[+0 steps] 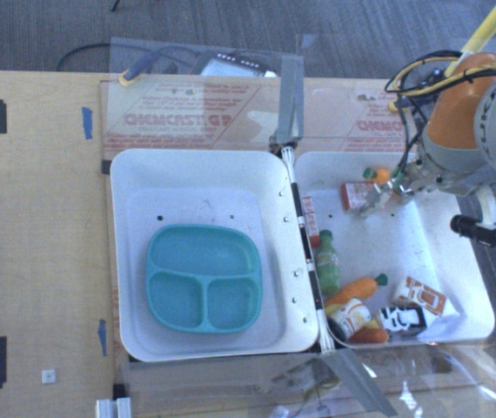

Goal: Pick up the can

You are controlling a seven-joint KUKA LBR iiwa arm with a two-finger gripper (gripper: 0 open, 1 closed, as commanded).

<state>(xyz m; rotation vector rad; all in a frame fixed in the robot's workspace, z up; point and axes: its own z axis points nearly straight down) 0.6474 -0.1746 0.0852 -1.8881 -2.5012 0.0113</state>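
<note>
Holding teal tray (203, 279), left bin (135, 190), can (356, 195) w/ carrot (352, 290) in right bin (457, 268), jaws state unclear.

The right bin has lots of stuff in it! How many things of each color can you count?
In the right bin:
Green: 1, bottle
Orange: 1, carrot
Red and white: 1, can
Brown: 1, carton
Black and white: 1, toy
Yellow-lidded jar: 1
Total: 6

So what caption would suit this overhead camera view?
Grey arm's claw reaches into the right bin beside a red can; teal tray in left bin.
</note>
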